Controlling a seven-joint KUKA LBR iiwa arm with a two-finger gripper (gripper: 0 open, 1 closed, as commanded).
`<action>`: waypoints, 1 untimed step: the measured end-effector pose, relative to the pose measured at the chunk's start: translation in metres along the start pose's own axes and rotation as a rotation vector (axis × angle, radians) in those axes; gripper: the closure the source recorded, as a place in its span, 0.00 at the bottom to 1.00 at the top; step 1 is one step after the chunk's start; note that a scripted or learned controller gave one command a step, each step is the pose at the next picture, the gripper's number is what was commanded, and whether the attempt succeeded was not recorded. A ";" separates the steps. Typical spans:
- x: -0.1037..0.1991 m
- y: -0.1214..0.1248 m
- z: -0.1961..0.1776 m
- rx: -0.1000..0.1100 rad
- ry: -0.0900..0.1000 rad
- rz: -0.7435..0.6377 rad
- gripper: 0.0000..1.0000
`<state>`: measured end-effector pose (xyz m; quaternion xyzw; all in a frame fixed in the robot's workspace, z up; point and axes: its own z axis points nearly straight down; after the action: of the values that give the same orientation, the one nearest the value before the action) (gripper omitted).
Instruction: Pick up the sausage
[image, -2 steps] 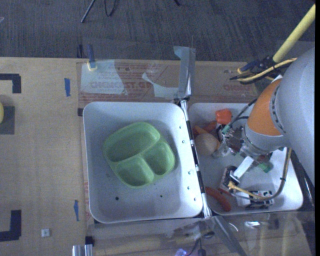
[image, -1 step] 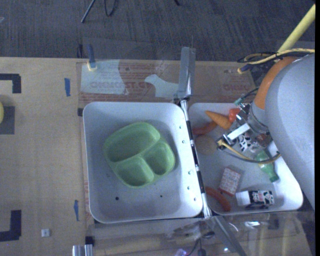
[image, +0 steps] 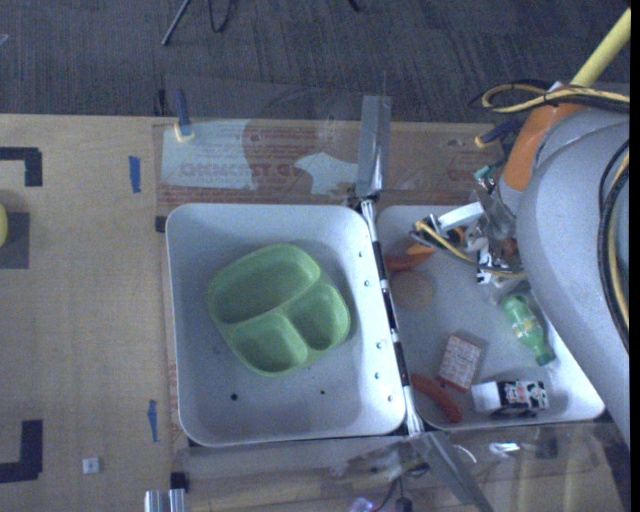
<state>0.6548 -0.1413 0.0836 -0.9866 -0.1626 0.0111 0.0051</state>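
Camera view: sausage (image: 437, 396) beside a patterned card (image: 461, 360); no writing is legible.

Sausage (image: 437, 396) lies in the right bin (image: 580, 400); green plate (image: 280, 309) in the left bin (image: 190, 300).

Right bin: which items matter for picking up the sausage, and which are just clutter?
For the job:
sausage, near the bin's front left corner
gripper, over the bin's back

Lying about:
green bottle
patterned card
small carton
green tray, left bin
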 end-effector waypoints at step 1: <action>-0.050 -0.036 0.000 -0.009 0.017 0.122 0.00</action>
<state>0.5964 -0.1232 0.0849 -0.9948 -0.1022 0.0021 0.0012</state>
